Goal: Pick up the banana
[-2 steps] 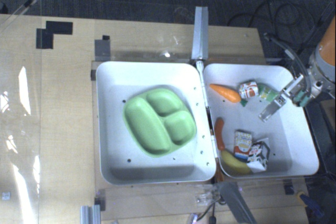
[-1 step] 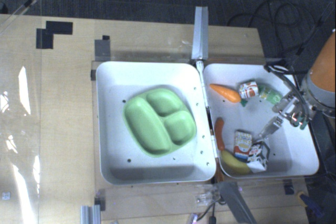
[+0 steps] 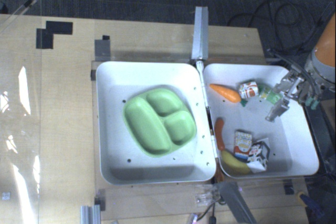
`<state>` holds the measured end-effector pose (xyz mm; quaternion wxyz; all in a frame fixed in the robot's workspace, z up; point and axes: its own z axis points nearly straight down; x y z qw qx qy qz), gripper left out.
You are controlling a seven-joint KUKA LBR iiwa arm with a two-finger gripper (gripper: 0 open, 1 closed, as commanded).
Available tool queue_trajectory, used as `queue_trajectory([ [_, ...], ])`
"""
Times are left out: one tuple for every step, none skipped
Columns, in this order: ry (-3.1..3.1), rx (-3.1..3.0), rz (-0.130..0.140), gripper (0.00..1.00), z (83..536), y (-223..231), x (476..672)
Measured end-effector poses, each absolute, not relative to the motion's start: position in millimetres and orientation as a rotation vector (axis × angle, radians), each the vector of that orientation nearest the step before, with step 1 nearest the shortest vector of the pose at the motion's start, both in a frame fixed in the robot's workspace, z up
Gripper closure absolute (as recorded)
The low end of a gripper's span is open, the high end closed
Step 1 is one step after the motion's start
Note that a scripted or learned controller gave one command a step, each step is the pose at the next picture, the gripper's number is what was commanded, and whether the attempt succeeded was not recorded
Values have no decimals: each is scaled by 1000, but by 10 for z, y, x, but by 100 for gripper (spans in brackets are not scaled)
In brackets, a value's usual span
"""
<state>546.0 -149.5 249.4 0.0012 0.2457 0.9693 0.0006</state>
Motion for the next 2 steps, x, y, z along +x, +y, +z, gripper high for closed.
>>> queue_trajectory([
  [3078, 629, 2, 0, 2401, -1155, 4915],
  [3102, 473, 2, 0, 2667, -1349, 5904],
])
